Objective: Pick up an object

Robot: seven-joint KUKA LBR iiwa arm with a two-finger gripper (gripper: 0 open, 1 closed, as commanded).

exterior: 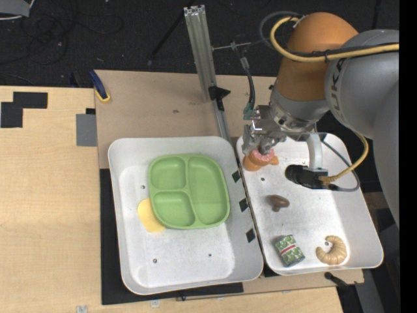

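My gripper [260,150] hangs over the far left corner of the right bin [352,204], its tips right at a small pink and orange toy [260,159]. That toy lies partly under the fingers, and whether it is gripped cannot be made out. Further forward in the same bin lie a brown lump [279,202], a green patterned block [288,250] and a tan croissant [332,250].
The left bin [124,240] holds a green divided plate [189,192] with a yellow piece [149,216] poking out under its left edge. A metal post [202,51] rises behind the bins. A black cable fitting [306,176] hangs beside the wrist.
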